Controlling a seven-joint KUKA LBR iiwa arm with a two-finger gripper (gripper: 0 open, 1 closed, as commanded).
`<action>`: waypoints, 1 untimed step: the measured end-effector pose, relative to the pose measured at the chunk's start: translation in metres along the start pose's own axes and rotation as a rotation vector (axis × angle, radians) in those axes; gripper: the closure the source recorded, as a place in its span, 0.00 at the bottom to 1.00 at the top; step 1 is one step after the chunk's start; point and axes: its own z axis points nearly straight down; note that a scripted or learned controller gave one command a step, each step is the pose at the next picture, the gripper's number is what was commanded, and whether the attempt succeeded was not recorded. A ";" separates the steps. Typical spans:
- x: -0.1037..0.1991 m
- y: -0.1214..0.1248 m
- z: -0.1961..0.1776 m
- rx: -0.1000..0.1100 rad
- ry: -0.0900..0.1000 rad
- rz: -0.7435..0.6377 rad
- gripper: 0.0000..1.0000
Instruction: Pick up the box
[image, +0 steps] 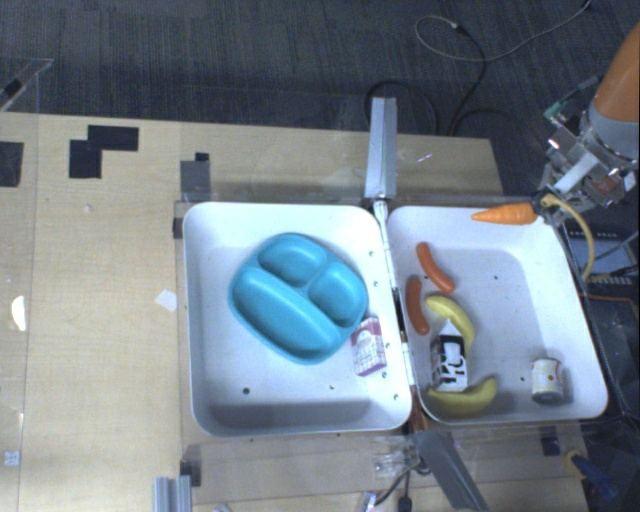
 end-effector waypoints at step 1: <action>-0.021 -0.029 0.069 0.004 -0.002 -0.087 1.00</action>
